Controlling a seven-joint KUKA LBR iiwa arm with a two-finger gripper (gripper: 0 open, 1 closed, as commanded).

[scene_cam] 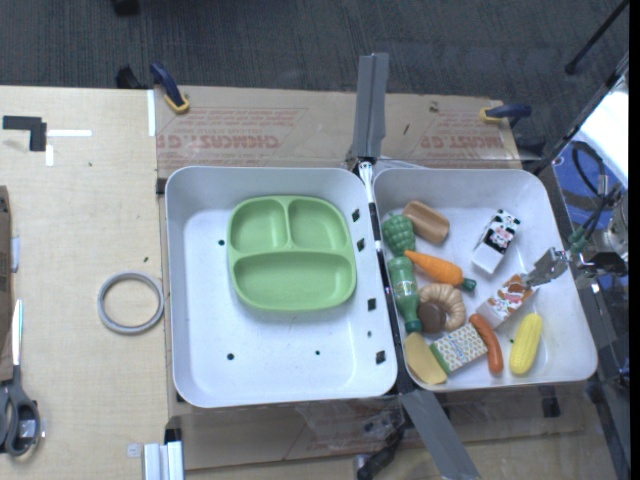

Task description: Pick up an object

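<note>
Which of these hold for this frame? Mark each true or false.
1. The green divided plate lies in the left bin. True.
2. The corn cob lies in the left bin. False: it is in the right bin.
3. The carrot lies on the green plate. False: it is in the right bin.
4. A roll of tape lies on the bench left of the bins. True.
5. The gripper is over the right bin. True.

gripper (548, 265) low at the view's right side, pointing left, arm mostly hidden.
</note>
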